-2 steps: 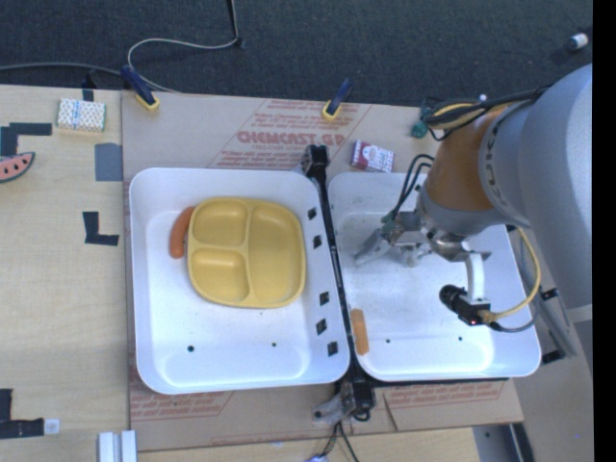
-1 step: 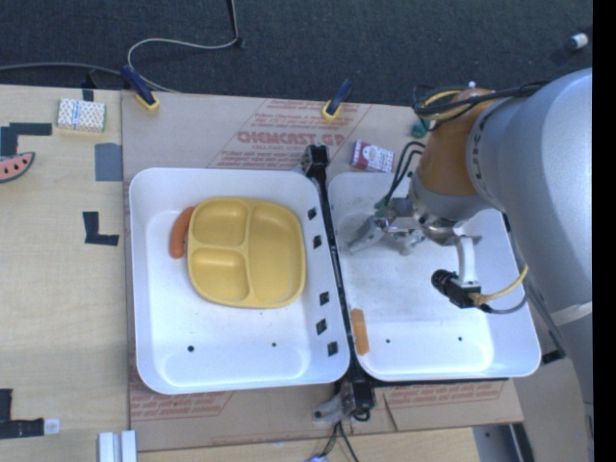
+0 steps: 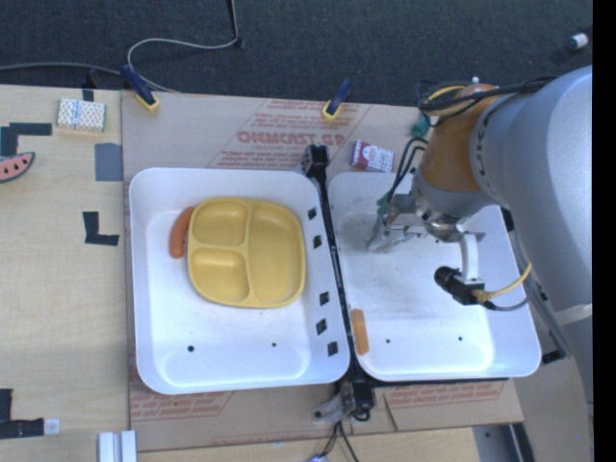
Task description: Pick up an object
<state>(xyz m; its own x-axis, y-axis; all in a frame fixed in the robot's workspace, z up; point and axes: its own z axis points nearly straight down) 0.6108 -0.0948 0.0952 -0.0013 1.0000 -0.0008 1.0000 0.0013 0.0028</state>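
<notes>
Grey arm with orange band, entering from the right; two-finger gripper (image 3: 382,239) low over the floor of the right shallow white bin (image 3: 423,345), jaws narrow, nothing visible between them. Small orange carrot-shaped piece (image 3: 359,331) at that bin's left edge, well apart from the gripper. Left shallow white bin (image 3: 221,354): yellow three-compartment plastic plate (image 3: 246,251); orange sausage-shaped item (image 3: 179,232) touching its left rim
</notes>
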